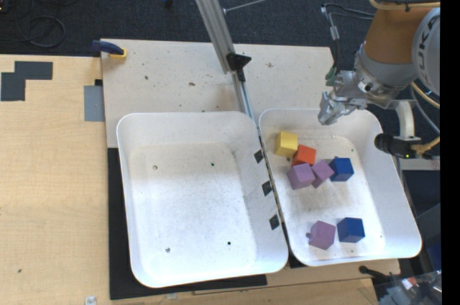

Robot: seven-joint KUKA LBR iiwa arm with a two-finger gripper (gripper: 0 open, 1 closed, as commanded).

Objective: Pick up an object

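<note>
The right bin (392, 181) holds several small blocks. A yellow cube (286, 143) lies near its far left, with an orange block (305, 155) beside it. Two purple blocks (302, 175) (323, 170) and a blue cube (341, 168) cluster in the middle. Another purple block (322, 234) and a blue cube (351, 229) sit toward the front. My gripper (328, 114) hangs above the bin's far edge, up and to the right of the yellow cube, with nothing seen between its fingers.
The left bin (136, 152) stands beside the right one, split by a wall with black clips (267, 187). A slanted aluminium post (215, 23) rises behind the bins. A blue-and-yellow clamp (109, 49) sits at the bench's far left corner.
</note>
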